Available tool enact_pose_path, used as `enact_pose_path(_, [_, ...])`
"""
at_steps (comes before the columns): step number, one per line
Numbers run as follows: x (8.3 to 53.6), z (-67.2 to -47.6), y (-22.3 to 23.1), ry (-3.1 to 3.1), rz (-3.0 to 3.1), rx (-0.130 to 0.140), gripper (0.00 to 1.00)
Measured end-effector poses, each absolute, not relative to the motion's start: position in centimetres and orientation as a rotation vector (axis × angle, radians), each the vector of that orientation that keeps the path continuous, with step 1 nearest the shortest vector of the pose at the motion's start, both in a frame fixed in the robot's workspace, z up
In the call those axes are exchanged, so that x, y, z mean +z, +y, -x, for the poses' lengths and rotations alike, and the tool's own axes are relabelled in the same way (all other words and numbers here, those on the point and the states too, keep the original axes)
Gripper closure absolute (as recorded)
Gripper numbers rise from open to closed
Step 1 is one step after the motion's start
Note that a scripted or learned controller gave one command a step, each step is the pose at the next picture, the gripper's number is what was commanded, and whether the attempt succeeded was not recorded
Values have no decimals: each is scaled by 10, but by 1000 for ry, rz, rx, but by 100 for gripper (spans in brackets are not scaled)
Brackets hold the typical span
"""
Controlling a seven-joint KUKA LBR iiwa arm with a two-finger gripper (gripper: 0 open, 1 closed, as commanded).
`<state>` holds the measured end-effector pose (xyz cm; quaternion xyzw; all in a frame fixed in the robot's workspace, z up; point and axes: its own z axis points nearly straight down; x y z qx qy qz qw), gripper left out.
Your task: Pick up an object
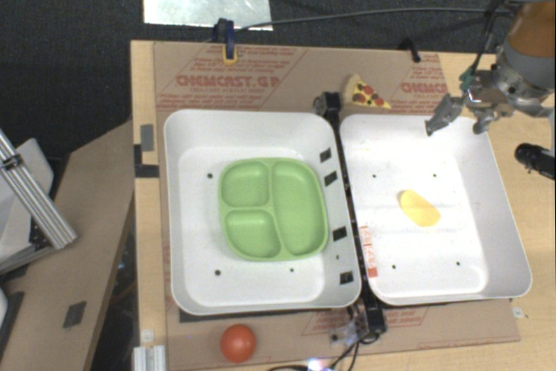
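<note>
A yellow object [420,208] lies flat near the middle of the right white bin [469,274]. My gripper [459,119] hangs above that bin's far right edge, well up and right of the yellow object. Its two fingers [439,116] are spread apart with nothing between them. A green divided tray [272,208] rests in the left white bin [195,152].
A pizza-slice toy [366,93] lies on the board just beyond the bins, near their joint. A red ball [238,342] sits on the board in front of the left bin. A blue clamp [226,37] stands at the board's far edge.
</note>
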<state>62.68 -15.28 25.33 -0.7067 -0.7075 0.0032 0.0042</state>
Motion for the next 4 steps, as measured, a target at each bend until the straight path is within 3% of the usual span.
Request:
enact_pose_path(1, [261,-629,-152,-2226,2219,-1,0])
enact_pose_path(4, [86,-628,-146,-2221,2219,2,0])
